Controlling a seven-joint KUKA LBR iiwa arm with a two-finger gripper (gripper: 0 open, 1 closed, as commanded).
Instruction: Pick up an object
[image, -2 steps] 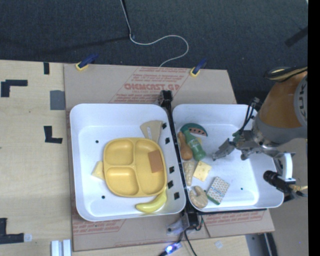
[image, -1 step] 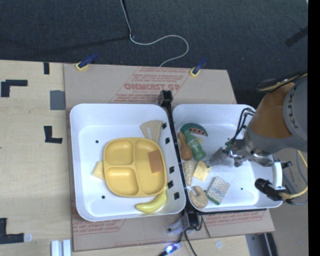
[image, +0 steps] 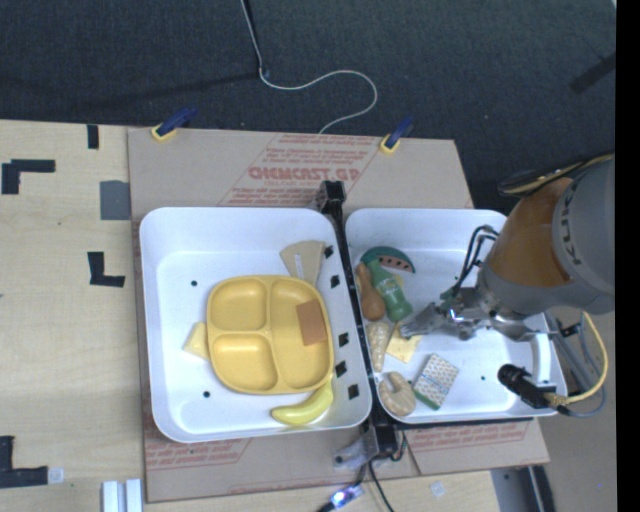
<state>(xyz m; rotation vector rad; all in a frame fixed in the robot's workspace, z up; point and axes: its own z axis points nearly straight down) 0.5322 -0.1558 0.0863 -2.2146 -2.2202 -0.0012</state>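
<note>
Over on the worktop (image: 60, 300): big sheet of cardboard (image: 300, 170) under two white bins, red print on it that looks like "CHEMCAST GP", rest too small to read. Left bin (image: 165, 250) carrying a yellow divided plate (image: 268, 333) with a brown slab on one section, plus a banana (image: 305, 406) at the near edge and a pale wedge poking out by the divider. Right bin (image: 480, 225) crowded along its left side: green bottle (image: 392, 296), watermelon slice (image: 390, 262) just behind it, something carrot-like beside that, a yellow cheese-looking piece, a speckled sponge-like block (image: 435, 378) and a round tan thing near the front corner. Grey arm with orange band (image: 540, 250) reaching in from the right, gripper (image: 432, 318) low in the right bin, just beside the green bottle. Can't tell how wide it's set, and nothing visibly caught in it.

Judging by looks, all toy food: light, hard plastic, probably slippery. Green bottle seems the likely pick, best pinched across its narrow body. Sponge-like block probably softer and easier to hold.
</note>
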